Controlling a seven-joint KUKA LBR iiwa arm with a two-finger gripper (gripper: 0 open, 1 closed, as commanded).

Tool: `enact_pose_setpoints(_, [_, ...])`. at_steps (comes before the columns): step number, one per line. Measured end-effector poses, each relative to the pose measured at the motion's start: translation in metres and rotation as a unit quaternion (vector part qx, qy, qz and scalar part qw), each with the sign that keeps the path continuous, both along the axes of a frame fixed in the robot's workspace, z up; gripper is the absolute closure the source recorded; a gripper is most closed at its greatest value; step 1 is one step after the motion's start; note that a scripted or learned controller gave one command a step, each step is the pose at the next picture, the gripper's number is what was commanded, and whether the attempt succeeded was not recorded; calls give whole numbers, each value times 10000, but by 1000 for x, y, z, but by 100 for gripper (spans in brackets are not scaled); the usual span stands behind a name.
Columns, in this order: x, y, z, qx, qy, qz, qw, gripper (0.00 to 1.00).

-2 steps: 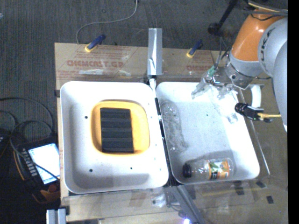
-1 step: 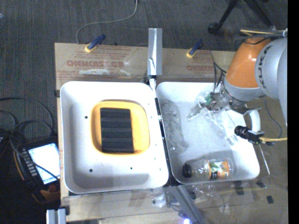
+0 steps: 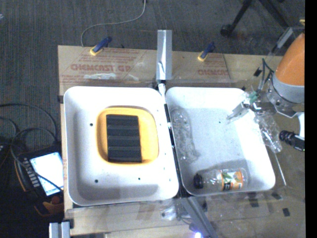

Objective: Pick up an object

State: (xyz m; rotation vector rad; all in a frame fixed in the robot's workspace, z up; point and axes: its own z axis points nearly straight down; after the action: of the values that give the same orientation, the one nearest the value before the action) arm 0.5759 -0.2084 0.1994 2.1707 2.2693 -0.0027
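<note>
1. A clear plastic bottle (image 3: 221,179) lies on its side in the right bin (image 3: 218,128), close to the near wall
2. Its long axis runs left to right, and its dark cap points left toward the divider between the bins
3. The gripper (image 3: 247,105) hangs over the far right corner of that bin, well apart from the bottle; I cannot tell how it is set
4. The left bin (image 3: 79,133) holds a yellow tray (image 3: 151,133) with a ribbed black block (image 3: 123,138) on it
</note>
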Motion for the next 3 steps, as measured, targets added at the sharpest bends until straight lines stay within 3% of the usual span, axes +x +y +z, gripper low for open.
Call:
enact_pose_setpoints(1, [-88, 9, 16, 15, 11, -731, 9973, 0])
enact_pose_setpoints(2, [-91, 20, 49, 6, -10, 1368, 9906, 0])
enact_pose_setpoints(3, [-92, -8, -54, 15, 3, 2204, 9754, 0])
